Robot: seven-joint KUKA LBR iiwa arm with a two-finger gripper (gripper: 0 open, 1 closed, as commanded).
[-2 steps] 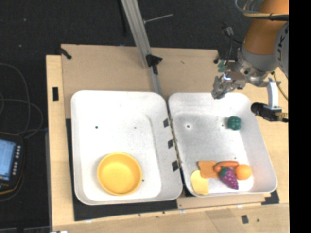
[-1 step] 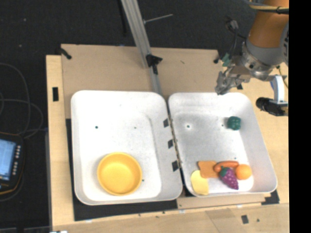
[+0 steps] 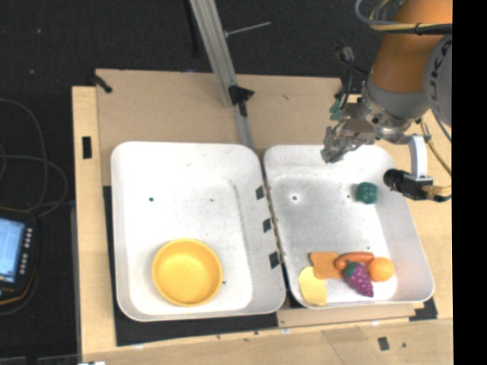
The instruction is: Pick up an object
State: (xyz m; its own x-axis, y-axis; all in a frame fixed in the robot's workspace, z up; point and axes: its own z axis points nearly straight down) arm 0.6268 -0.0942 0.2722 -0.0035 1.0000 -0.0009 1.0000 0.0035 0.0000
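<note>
My gripper (image 3: 332, 152) hangs over the far edge of the right bin (image 3: 327, 204), its fingers pointing down and left, with nothing visible between them. A small green object (image 3: 367, 193) lies in the right bin, a little right of and nearer than the gripper. At the bin's near edge lies a cluster: a yellow piece (image 3: 312, 287), an orange wedge (image 3: 325, 264), a carrot-like piece (image 3: 356, 258), purple grapes (image 3: 359, 279) and an orange fruit (image 3: 381, 269). A yellow bowl (image 3: 187, 271) sits in the left bin (image 3: 183, 181).
A slanted metal pole (image 3: 221, 59) rises behind the bins near their shared edge. A black fitting with cable (image 3: 411, 182) sticks out from the arm over the right bin's right rim. A tablet-like screen (image 3: 11, 253) lies off the bench at left.
</note>
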